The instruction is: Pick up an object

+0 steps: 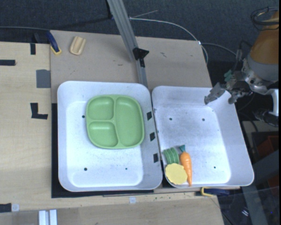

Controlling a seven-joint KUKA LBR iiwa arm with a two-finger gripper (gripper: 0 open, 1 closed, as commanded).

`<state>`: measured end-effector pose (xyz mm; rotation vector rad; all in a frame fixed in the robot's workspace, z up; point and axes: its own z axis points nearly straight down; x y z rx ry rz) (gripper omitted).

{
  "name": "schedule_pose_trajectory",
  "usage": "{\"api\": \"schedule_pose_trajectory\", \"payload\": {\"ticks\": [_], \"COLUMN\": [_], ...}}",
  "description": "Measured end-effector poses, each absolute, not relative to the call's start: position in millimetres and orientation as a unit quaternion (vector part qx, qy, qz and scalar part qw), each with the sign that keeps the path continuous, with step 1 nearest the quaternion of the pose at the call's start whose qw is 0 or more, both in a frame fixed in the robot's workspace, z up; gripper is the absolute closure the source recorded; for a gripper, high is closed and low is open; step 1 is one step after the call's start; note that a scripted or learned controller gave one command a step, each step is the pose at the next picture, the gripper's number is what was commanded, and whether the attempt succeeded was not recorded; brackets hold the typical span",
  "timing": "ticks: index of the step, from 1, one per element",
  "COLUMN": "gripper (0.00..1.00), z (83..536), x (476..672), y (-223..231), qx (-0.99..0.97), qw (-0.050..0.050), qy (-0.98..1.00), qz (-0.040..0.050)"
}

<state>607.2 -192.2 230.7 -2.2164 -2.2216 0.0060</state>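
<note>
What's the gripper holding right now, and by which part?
Nothing is held. The gripper sits over the upper right corner of the right bin, fingers apart with nothing between them. The carrot and other toy food lie at the bin's lower left.

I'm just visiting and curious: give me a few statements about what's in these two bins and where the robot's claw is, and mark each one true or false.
1. A green divided plate lies in the left bin. True.
2. The carrot lies in the left bin. False: it lies in the right bin, near its front left corner.
3. A yellow round piece lies right beside the carrot. True.
4. The gripper has the carrot between its fingers. False: it is at the right bin's far right corner, well away from the carrot.
5. The plate has food on it. False: its compartments are bare.
</note>
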Motion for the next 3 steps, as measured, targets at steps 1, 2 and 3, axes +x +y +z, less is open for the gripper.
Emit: {"api": "schedule_pose_trajectory", "payload": {"ticks": [1, 2, 3], "gripper": [0.0, 0.0, 1.0], "z": [176.4, 113.3, 127.4], "x": [595.8, 600.0, 601.6], "y": [-189.8, -189.7, -189.4], "qx": [-0.707, -0.706, -0.706], "qw": [0.003, 0.003, 0.001], "qy": [-0.708, -0.708, -0.708], "qz": [0.0025, 0.0026, 0.001]}}
